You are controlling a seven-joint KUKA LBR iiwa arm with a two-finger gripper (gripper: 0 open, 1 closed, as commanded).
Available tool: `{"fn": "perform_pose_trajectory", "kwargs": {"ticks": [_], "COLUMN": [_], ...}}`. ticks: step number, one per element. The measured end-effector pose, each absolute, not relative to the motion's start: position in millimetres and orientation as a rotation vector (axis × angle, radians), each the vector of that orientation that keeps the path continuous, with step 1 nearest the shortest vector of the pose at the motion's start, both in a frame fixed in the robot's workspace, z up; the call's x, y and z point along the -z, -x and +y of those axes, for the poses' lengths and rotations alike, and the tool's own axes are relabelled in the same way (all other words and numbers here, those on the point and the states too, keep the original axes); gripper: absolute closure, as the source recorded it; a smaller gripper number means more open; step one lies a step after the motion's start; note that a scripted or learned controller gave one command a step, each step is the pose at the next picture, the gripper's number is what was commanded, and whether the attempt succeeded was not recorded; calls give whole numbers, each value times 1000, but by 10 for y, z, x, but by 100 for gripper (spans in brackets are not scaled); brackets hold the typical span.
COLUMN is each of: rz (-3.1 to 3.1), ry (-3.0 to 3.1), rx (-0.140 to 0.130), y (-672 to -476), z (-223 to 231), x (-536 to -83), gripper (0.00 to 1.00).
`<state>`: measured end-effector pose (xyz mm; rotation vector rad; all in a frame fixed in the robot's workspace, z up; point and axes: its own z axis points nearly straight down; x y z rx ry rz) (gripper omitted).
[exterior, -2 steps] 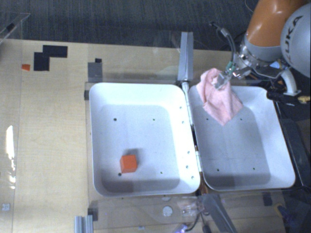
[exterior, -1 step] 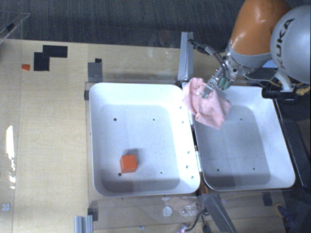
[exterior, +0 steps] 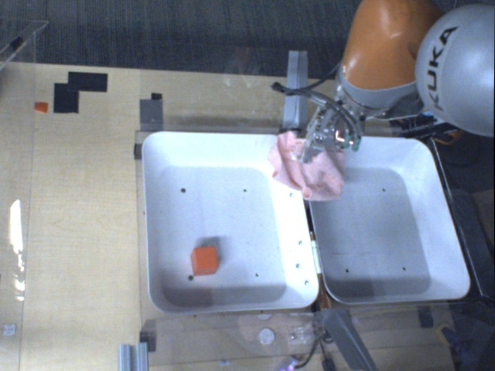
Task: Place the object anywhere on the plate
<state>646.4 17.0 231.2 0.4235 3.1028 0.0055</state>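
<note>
A crumpled pink cloth [exterior: 309, 176] hangs over the ridge where the two white bins meet, near their far edge. My gripper [exterior: 315, 147] comes down from the grey and orange arm at the upper right and is shut on the top of the cloth, which bunches up between the fingers. The cloth's lower part droops over the right bin's [exterior: 387, 230] near-left corner area and over the left bin's [exterior: 224, 207] far right rim. A small orange cube [exterior: 205, 260] lies on the left bin's floor, towards its front left.
The arm's orange wrist band [exterior: 383, 33] and grey body loom over the right bin's far edge. Black markers [exterior: 73, 90] and a small orange square [exterior: 40, 107] sit on the wooden bench at the far left.
</note>
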Motion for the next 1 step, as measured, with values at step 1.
{"fn": "perform_pose_trajectory", "kwargs": {"ticks": [1], "rz": [3131], "ry": [6], "rx": [-6], "y": [-6311], "z": [745], "x": [-2364], "gripper": [100]}}
